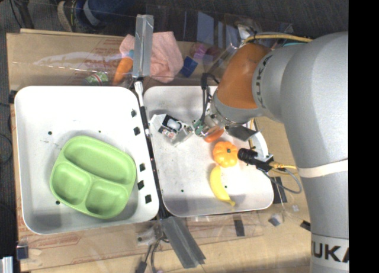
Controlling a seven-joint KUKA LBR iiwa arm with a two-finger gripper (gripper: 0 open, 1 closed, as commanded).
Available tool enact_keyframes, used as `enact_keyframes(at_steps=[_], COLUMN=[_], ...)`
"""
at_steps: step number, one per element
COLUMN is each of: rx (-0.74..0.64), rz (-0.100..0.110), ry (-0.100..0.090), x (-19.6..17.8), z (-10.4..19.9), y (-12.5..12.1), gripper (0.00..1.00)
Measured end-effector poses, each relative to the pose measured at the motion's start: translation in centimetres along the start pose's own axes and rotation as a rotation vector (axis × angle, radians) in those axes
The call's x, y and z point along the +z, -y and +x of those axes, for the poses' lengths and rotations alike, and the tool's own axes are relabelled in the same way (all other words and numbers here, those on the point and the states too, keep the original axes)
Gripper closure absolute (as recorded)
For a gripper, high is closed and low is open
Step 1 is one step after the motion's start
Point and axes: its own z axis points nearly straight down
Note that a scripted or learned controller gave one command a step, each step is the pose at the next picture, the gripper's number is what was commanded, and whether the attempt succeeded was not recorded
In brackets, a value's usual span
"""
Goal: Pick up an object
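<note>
Reaching into the right white bin [177,201], my gripper [201,127] hides its grip; I cannot tell. It could nudge the small orange pumpkin [225,154] or yellow banana [220,186] away.

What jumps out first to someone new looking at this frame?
The big grey arm with its orange band, reaching in from the right over the right bin. Below it in that bin lie a small orange pumpkin and a yellow banana. The left bin holds a bright green divided plate.
</note>
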Motion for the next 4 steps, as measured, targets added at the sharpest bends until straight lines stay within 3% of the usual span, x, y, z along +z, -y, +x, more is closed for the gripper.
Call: enact_keyframes(at_steps=[1, 2, 3, 4], rx=[0.303, 0.283, 0.277, 0.276], rz=[-0.001, -0.005, -0.006, -0.006], ry=[-0.005, 0.001, 0.003, 0.003], x=[-0.1, -0.1, -1.2, -1.2], z=[-5.0, -1.9, -1.9, -1.9], y=[6.1, 13.9, 13.8, 13.8], gripper=[0.0, 0.0, 1.0, 0.0])
